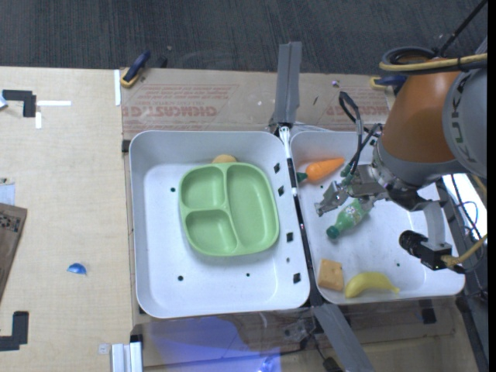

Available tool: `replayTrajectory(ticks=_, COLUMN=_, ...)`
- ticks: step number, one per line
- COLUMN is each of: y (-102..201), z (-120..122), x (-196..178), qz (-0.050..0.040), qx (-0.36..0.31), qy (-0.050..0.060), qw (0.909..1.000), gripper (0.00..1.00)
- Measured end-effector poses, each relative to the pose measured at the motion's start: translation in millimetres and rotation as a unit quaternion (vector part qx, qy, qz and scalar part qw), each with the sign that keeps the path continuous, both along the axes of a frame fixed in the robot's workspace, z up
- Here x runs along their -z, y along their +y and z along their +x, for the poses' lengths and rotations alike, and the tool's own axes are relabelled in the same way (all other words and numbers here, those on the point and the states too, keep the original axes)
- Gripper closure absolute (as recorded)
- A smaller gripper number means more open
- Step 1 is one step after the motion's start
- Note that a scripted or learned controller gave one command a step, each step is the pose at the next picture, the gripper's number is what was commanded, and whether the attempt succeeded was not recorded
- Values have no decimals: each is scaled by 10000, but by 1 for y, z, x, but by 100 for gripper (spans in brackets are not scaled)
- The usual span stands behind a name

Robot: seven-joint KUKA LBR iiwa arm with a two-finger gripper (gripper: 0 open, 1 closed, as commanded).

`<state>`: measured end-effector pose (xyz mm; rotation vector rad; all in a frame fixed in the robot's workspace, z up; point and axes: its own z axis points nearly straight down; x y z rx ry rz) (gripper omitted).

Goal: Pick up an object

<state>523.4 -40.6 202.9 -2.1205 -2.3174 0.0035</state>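
Right, the landmark here is the green bottle, lying on its side on the floor of the right bin, roughly mid-bin. It's small, translucent green w/ a paler label band round the middle; darker rounded end points toward the bin's near-left, the other end points up-right under the arm. It sits tilted diagonally, not upright.

The gripper hangs just up-left of the bottle, at the end of the grey arm w/ its orange band, which comes in from the right. Metal fingers point down-left, and they look slightly parted, w/ nothing visible between them; the tips sit just beside the bottle's upper part, but I can't tell if they touch it.

Other items, all relative to the bottle:
- carrot: orange w/ a green stub, just above-left, near the bin's far-left corner.
- yellow banana: below, near the front wall.
- tan block: below-left, just beside the banana.
- green divided plate: well to the left, in the left bin, 3 compartments.
- small yellowish thing: peeks out behind the plate's far rim, too hidden to identify.
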Motion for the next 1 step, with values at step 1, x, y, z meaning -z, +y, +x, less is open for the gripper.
replayTrajectory(ticks=1, y=-91, z=-17, x=67, qz=3, qx=1, qy=6, qw=10000, gripper=0)
